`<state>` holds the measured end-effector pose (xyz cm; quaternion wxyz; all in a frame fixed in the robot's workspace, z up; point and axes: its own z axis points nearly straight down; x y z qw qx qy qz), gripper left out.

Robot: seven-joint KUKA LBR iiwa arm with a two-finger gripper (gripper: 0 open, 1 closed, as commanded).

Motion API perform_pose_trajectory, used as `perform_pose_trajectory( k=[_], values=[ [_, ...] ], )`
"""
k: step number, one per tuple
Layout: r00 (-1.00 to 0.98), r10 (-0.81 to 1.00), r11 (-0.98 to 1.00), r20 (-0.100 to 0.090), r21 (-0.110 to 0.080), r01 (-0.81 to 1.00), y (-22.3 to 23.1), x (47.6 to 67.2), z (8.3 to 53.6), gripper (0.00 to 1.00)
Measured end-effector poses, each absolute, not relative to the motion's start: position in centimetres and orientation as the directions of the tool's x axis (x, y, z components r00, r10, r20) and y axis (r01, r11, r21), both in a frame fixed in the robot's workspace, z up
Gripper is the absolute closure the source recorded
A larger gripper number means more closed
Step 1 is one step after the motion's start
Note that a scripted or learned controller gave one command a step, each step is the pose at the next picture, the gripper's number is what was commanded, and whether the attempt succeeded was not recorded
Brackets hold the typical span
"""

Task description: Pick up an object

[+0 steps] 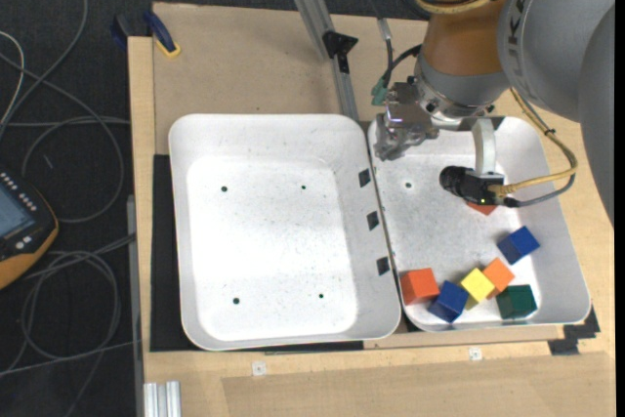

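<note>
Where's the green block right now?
The green block lies in the right bin, at its near right corner, next to an orange block, with the yellow block just to its left.

Only partial, illegible lettering marks the arm (571, 24).

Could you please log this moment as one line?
end effector over right bin, far-left corner | colored blocks near front edge | no grasp seen
</note>
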<state>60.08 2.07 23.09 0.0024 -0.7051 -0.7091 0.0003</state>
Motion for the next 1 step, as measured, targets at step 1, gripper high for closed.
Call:
perform_pose_trajectory(
  k=[1],
  values=[
    [-0.005, 1.0, 0.005, 0.003, -0.003, 1.0, 6.16, 58.31, 23.16, 1.0]
  ],
)
